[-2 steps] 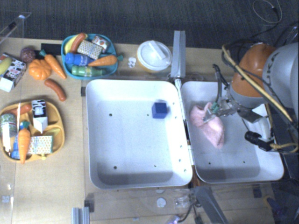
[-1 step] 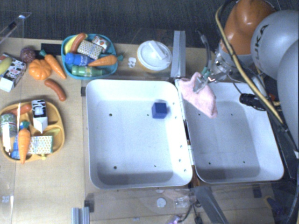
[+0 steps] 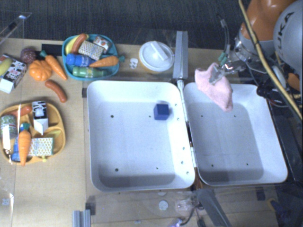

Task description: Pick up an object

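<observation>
A pink cloth (image 3: 215,90) hangs from my gripper (image 3: 218,73) above the far left corner of the right bin (image 3: 236,174). The fingers are shut on the cloth's top edge and the cloth droops down and to the right. A small blue cube (image 3: 162,111) lies in the left bin (image 3: 132,174), near its far right side. The arm comes in from the upper right.
A divider (image 3: 187,122) runs between the two bins. Behind the bins stand a white lidded bowl (image 3: 156,56) and a blue bowl of toy food (image 3: 91,56). A yellow plate of toy food (image 3: 31,132) and loose toy vegetables (image 3: 47,72) lie at the left.
</observation>
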Motion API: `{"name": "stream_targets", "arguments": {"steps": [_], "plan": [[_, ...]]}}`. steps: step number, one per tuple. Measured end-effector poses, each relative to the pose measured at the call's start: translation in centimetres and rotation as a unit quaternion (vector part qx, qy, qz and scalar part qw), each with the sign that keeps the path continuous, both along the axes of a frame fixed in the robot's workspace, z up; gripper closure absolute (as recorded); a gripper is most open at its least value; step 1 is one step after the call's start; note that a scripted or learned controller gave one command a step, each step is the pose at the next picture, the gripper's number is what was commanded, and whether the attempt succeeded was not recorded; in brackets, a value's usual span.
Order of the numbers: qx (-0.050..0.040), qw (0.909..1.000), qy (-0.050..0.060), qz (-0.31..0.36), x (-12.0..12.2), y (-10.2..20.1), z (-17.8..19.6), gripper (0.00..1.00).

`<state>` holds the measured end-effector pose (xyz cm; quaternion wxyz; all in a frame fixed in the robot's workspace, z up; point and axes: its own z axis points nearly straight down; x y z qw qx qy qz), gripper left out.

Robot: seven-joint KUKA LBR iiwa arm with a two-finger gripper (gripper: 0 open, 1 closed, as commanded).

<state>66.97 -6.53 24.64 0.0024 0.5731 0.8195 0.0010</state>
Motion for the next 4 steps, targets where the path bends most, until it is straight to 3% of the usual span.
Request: {"name": "stream_targets", "arguments": {"steps": [1, 2, 3, 4], "plan": [[0.0000, 0.9998, 0.001, -0.020, -0.1, 2.8, -6.1, 1.00], [-0.0001, 0.9995, 0.000, 0.032, 0.0, -0.4, -1.6, 1.00], [0.0004, 0.9996, 0.000, 0.028, 0.0, 4.2, -3.1, 1.00], [-0.0001, 0.9994, 0.001, 0.035, 0.0, -1.4, -6.2, 1.00]]}}
